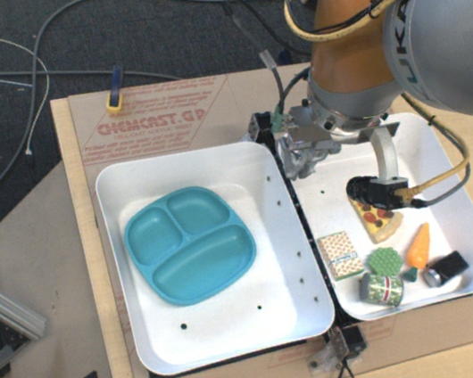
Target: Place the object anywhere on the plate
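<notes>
Gripper [302, 158]: open or closed state cannot be determined. It hangs just right of the plate [192, 244], over the neighbouring bin [325, 204], probably staged for a pick. Candidates lie further right of the plate: pizza slice [378, 218], patterned card [341, 255], broccoli [383, 259], can [380, 290], carrot [419, 245]. All are small, colourful toys.

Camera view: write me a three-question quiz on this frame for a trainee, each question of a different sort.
1. True or false: a toy already lies on the teal moulded plastic plate.
2. Where does the orange toy carrot lie? A: in the left white bin. B: in the right white bin. C: on the cardboard outside the bins.
3. How many compartments does that plate have?

Key: 1 false; 2 B; 3 three.
</notes>
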Motion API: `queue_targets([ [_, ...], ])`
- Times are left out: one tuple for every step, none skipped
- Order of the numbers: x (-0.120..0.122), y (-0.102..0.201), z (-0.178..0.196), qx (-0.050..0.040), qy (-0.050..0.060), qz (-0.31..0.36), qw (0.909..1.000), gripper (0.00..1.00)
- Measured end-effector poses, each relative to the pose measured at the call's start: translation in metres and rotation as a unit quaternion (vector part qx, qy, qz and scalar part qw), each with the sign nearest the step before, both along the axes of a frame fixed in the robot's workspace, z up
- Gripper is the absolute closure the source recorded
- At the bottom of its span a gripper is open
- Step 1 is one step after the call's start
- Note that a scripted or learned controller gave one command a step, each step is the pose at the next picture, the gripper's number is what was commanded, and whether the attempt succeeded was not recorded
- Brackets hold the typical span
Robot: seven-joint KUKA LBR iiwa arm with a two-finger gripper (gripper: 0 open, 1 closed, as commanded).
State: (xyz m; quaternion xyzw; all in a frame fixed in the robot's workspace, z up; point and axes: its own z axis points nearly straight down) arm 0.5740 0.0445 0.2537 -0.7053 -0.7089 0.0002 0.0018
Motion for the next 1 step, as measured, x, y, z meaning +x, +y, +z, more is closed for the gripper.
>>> queue_targets([
  [-0.0241, 0.0525, 0.0001, 0.0006, 0.001, 0.001, 1.0, 1.0],
])
